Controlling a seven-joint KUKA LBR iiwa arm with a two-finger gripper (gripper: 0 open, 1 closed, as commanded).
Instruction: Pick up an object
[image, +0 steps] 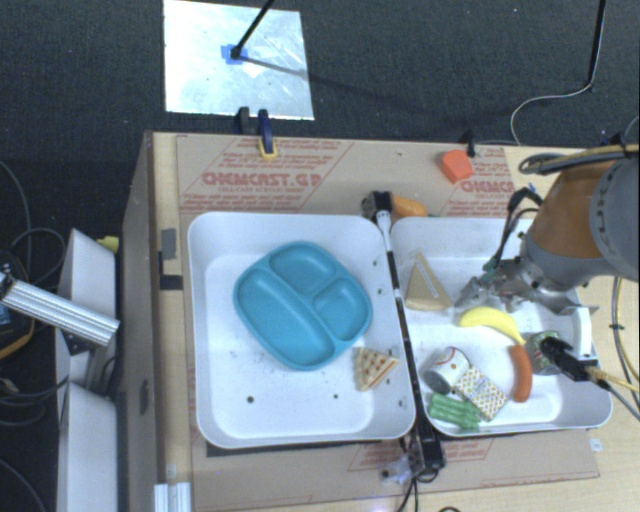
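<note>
Pick not done: gripper (487, 290) low in right bin (580, 405) just above banana (492, 322), finger state impossible to tell, nothing visibly held, grasp and lift left.

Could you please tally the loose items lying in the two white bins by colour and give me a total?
Blue: 1, divided plate
Yellow: 1, banana
Orange: 1, sausage-shaped piece
Green: 1, ridged piece
Tan or cream: 2, waffle wedge, pale wedge
Mixed or patterned: 2, small cup, chequered packet
Total: 8

Blue plate (300, 303); yellow banana (491, 321); orange sausage (520, 373).
</note>
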